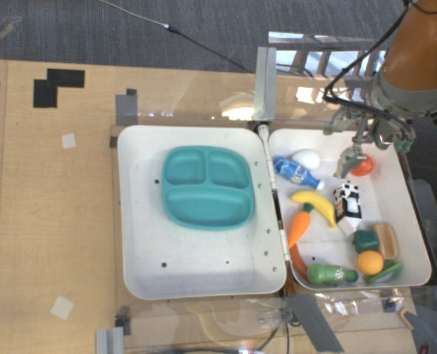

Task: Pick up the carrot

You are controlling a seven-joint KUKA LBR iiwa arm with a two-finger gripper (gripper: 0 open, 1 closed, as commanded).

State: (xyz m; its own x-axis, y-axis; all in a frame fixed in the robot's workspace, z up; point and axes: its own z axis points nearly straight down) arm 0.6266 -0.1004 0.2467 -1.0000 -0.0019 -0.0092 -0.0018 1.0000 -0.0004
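I see my grey two-finger gripper (349, 161) hanging over the far part of the right white bin (418, 231). I cannot tell how it is set. The small orange carrot (298, 227) lies nearer, by the yellow banana (316, 203), so I must reach closer.

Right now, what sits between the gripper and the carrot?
In the camera view, the yellow banana lies between the gripper and the carrot, in the right bin. The banana's lower end is beside the carrot's top.

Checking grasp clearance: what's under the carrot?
The carrot lies on the right bin floor, its lower tip over a reddish piece. The banana sits beside its top. What lies directly beneath it is hidden.
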